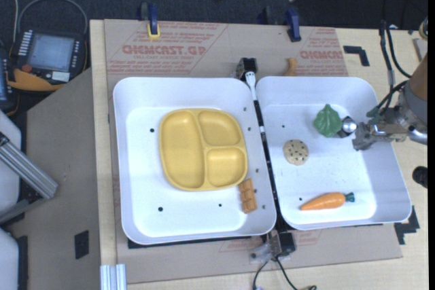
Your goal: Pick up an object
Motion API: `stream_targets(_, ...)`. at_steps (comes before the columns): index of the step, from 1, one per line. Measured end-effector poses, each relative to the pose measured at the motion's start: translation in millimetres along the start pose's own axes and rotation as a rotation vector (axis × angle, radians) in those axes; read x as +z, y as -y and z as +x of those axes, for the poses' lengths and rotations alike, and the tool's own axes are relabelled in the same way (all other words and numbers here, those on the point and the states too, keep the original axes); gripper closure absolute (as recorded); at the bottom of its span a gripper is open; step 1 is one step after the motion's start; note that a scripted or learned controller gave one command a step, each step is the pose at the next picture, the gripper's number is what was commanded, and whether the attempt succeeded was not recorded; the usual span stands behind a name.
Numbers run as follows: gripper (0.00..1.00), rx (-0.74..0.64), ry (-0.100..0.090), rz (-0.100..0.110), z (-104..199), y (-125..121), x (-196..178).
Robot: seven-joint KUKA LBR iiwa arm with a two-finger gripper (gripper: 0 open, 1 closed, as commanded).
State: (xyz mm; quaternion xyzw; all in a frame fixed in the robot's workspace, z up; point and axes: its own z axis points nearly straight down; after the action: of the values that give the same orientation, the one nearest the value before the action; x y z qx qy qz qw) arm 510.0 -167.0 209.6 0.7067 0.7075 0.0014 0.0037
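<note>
Nothing is picked up yet, I think. My jaws sit low in the right bin, just beside the green leafy toy; I cannot tell if they are open or closed. The grab is left to do. I count one green toy, one cookie, one carrot, one yellow tray, two bins.

Two white bins stood side by side. The left bin held one yellow divided plate and, just beside the plate's lower right corner, one small brown waffle piece. The right bin held one green leafy thing, one cookie and one carrot.
</note>
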Motion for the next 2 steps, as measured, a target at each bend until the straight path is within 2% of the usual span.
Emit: stream_targets(2,1.00,-0.004,-0.003,0.004,105,-45,10)
